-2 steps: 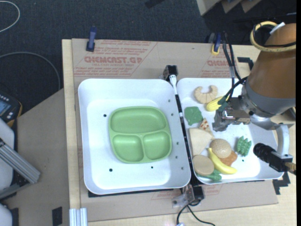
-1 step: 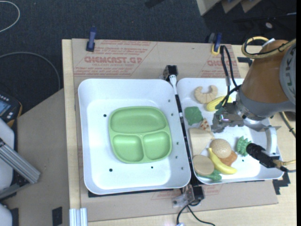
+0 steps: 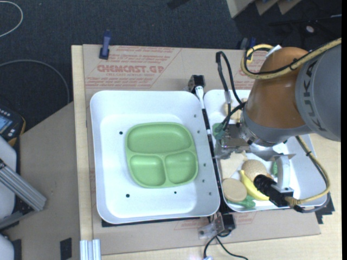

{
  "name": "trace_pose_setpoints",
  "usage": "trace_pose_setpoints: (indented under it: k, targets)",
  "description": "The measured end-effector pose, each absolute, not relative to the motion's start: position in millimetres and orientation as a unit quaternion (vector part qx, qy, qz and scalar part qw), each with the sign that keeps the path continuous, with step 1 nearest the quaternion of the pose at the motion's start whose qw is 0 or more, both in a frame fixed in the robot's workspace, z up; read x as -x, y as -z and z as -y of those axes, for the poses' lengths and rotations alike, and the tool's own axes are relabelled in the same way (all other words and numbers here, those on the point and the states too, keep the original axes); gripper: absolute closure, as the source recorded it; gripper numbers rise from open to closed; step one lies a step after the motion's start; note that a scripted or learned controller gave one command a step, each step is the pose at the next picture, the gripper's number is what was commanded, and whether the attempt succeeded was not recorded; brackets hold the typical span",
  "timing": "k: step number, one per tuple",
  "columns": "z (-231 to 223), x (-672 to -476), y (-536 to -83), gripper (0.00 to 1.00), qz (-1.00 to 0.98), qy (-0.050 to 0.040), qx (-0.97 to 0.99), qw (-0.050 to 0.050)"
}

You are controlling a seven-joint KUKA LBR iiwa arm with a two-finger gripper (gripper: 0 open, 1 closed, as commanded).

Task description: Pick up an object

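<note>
My gripper [image 3: 226,143] is low over the left side of the right bin [image 3: 310,173], under the orange-banded wrist that covers most of that bin. Close to it at the front of the bin lie a yellow banana [image 3: 249,185], a round tan disc [image 3: 234,189], a second tan rounded piece [image 3: 253,168] and a small green item [image 3: 247,202]. Another green piece [image 3: 218,129] peeks out beside the gripper at the bin's left wall. I see nothing held in the gripper.
The left bin [image 3: 108,145] holds a green divided plate [image 3: 161,154] at its middle. A black clip [image 3: 196,83] sits on the rim between the bins. Cables loop above the wrist.
</note>
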State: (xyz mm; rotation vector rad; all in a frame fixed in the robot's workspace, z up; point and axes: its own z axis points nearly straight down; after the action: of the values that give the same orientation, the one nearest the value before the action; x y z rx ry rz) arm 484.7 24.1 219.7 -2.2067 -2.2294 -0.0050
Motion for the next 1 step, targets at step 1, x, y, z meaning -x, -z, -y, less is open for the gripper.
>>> trace_pose_setpoints:
  k: [1]
  targets:
    - [-108.5, -480.4, -338.7, 1.0, 0.711, 0.0074, 0.703, -0.002]
